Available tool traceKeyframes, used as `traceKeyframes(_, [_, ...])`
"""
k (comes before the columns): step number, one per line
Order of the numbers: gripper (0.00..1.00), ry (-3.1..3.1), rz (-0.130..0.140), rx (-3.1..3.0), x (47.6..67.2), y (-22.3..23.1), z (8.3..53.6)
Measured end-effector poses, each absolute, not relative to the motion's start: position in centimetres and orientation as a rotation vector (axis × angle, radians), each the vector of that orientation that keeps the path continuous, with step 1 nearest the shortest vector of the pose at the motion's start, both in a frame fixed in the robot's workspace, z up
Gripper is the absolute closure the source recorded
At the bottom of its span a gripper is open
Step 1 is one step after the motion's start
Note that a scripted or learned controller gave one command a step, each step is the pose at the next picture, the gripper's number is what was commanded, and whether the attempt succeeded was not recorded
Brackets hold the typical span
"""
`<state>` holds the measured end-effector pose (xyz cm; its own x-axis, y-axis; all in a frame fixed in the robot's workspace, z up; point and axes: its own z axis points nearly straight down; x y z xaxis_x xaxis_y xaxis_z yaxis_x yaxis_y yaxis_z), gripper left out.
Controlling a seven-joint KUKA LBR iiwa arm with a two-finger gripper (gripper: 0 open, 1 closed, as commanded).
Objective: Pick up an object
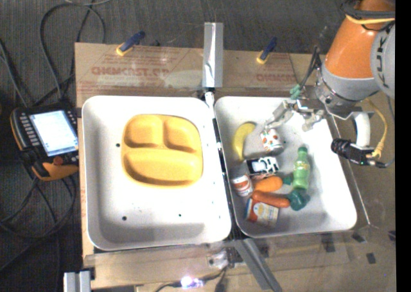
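Note:
The right bin (334,210) holds several small objects: a yellow banana (242,138), a white cup with red dots (270,138), a small black-and-white toy car (262,166), a green bottle (301,170), an orange carrot (268,184), a small red-and-white can (241,185), a teal piece (298,201) and an orange-labelled carton (263,211). My gripper (294,112) hangs over the bin's upper part, just right of and above the dotted cup. Its fingers (280,116) are spread apart with nothing between them.
The left bin (103,220) holds a yellow divided tray (162,149). A metal post (212,53) stands behind the divider between the bins. A handheld pendant with a lit screen (46,133) lies left of the bench. Cables trail over the floor at the back.

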<state>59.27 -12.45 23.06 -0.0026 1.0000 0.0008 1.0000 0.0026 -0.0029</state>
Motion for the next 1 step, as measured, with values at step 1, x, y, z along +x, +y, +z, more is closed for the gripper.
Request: traceKeyframes(1, [0.0,-2.35,-0.001,-2.084,59.15,-15.07,9.27])
